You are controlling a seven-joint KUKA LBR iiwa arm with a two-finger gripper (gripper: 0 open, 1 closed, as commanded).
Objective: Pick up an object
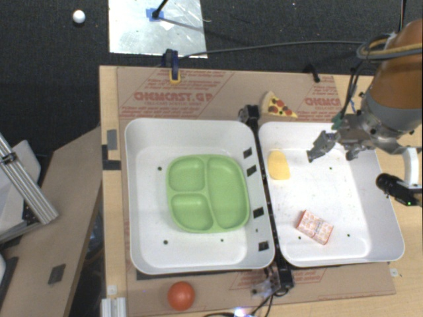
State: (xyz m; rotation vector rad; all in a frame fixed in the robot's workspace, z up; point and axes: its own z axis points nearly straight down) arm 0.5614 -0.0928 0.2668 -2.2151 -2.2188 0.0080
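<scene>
Seen from above at a slant: 2 shallow white bins side by side on a cardboard-covered bench point(198, 94). Left bin point(142, 243) holding 1 green divided plate point(207, 193) with 3 compartments, lying flat near the bin's middle. Right bin point(370, 243) holding 2 loose items: 1 yellow block point(279, 165) near the upper-left part, close to the divider between bins, and 1 small pink-and-white packet point(314, 226) lower down, toward the front wall, tilted relative to the bin edges. The 2 items well apart from each other. Arm entering from the right, grey with orange band; gripper point(321, 146) poised over the upper middle of the right bin, right of the yellow block and not touching it. Nothing visible between the fingers; finger spacing too small and dark to judge, so cannot tell. Outside the bins: 1 pizza-slice toy point(279, 105) on the cardboard just behind the right bin, 1 orange-red ball point(180, 295) on the bench in front of the left bin, 1 blue clamp point(172, 63) at the cardboard's rear edge.
</scene>
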